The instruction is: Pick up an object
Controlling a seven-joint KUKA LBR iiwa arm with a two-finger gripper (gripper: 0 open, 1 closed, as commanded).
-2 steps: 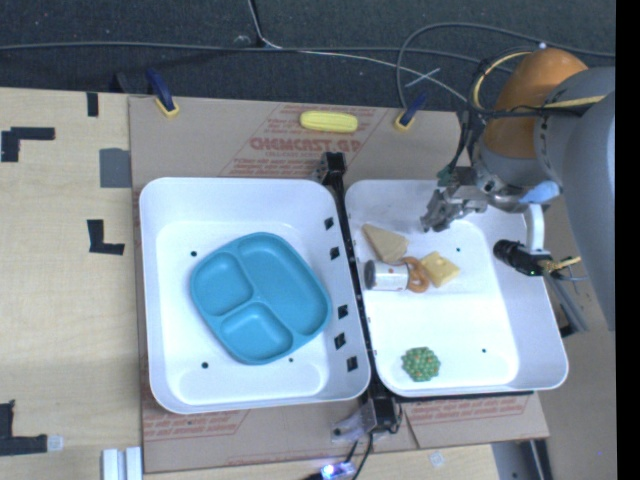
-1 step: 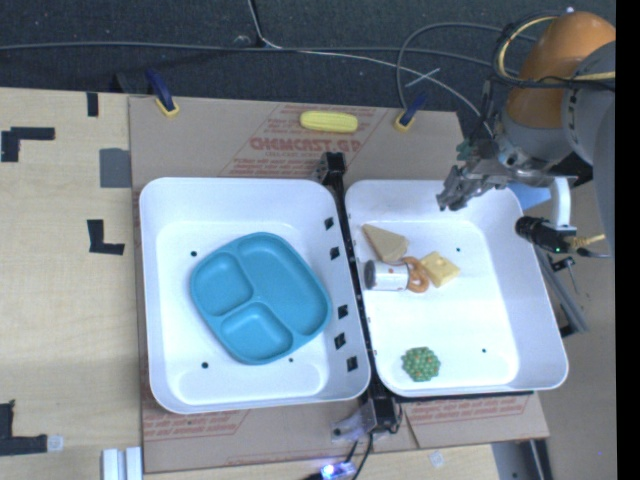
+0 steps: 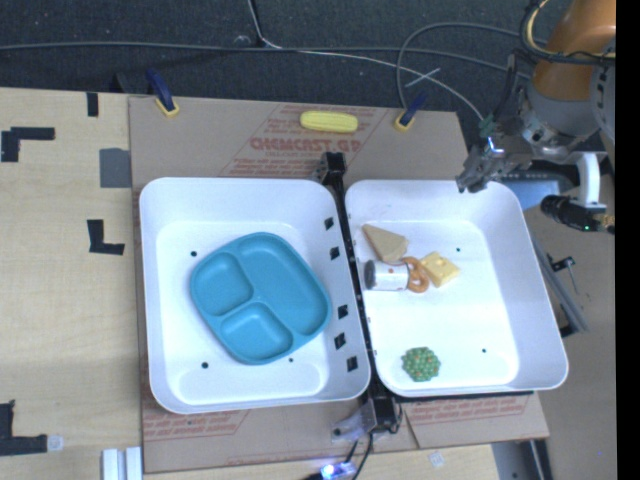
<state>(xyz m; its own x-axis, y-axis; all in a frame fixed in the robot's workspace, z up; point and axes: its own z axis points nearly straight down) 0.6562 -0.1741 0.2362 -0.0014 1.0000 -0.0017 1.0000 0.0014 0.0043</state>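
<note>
The right bin (image 3: 520, 298) holds a tan wedge (image 3: 385, 242), a yellow cheese-like piece (image 3: 441, 268), a small white and grey cylinder with an orange ring (image 3: 391, 277), and a green knobbly ball (image 3: 421, 364) near the front. A blue divided plate (image 3: 258, 296) lies in the left bin (image 3: 160, 268). My gripper (image 3: 477, 175) hangs over the right bin's far right corner, well apart from all these objects, with nothing seen in it.
A yellow oblong object (image 3: 328, 121) lies on the cardboard behind the bins. Two clamps (image 3: 164, 98) (image 3: 408, 114) hold the cardboard's back edge. Cables run across the dark floor behind. The arm's orange band (image 3: 585, 18) is at the top right.
</note>
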